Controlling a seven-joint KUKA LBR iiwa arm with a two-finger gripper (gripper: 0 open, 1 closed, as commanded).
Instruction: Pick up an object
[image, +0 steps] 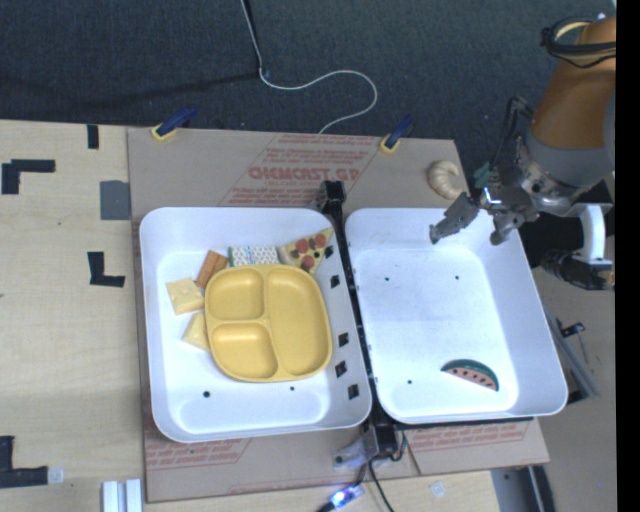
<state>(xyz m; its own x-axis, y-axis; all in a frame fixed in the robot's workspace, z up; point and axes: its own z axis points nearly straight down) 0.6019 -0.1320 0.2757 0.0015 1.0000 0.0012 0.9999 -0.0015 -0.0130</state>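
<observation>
A wooden bench (60, 330), marked with black tape and overlaid by a printed cardboard sheet (300, 175), is seen carrying two shallow white plastic bins side by side. The left bin (165, 400) is occupied by a yellow divided plastic plate (268, 322), set near its centre. Tucked beneath the plate's far and left edges are several small flat toy food pieces (205, 275), among them tan cracker-like squares and a patterned slice.

In the right bin (530, 330), a small watermelon-slice toy, red with a green rind (470, 375), is found lying alone near the near right corner.

The grey arm with its orange upper section (570, 110) is shown reaching in from the right, its two-finger gripper (478, 222) poised over the far edge of the right bin, well apart from the watermelon slice. The fingers are seen spread, with nothing between them.

The pick is judged not yet made: no object is grasped, and approach, closing and lifting remain.

Beyond the bench, a dark carpeted floor (120, 50) is crossed by a thin white cable (320, 85). Blue clamps (175, 122) are fixed at the cardboard's far edge.
</observation>
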